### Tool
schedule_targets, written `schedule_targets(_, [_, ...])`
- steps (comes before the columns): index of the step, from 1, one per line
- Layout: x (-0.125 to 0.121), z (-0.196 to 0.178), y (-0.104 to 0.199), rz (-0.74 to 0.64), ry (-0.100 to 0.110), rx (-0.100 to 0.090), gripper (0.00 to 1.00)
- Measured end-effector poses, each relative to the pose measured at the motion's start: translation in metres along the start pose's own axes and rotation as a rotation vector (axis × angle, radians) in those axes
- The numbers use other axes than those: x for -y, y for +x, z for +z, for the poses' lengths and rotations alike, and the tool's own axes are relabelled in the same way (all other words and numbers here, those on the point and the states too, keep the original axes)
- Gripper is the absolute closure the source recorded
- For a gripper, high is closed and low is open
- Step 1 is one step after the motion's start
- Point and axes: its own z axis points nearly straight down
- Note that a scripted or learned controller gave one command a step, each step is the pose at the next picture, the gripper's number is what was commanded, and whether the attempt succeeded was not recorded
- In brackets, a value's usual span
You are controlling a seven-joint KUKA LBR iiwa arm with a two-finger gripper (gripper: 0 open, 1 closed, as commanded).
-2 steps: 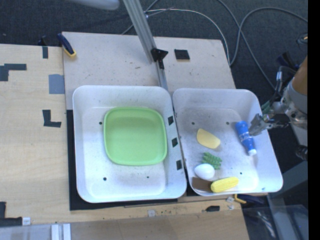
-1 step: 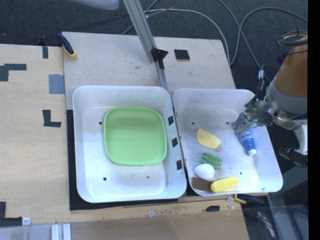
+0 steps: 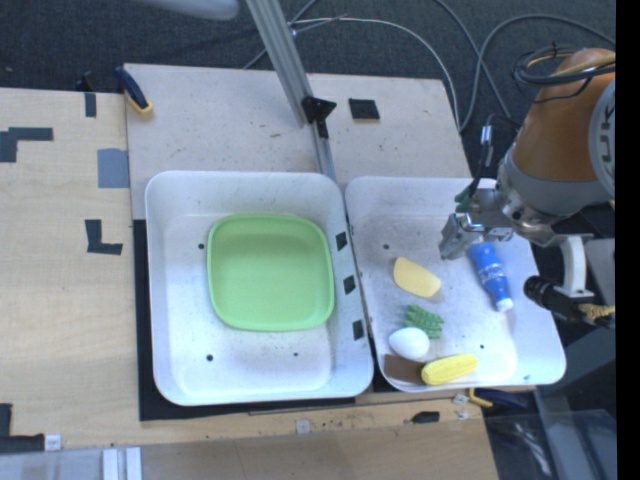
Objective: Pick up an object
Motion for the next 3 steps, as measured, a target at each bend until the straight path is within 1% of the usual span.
schedule_targets(1, [-0.004,0.011,0.052,0.000,0.001,0.000,1.00])
schedule_targets(2, [-0.018,0.025,0.102,0.000,0.002,0.001,1.00])
schedule_targets(3, [-0.023,0.018,0.155,0.000,0.000,0.000,1.00])
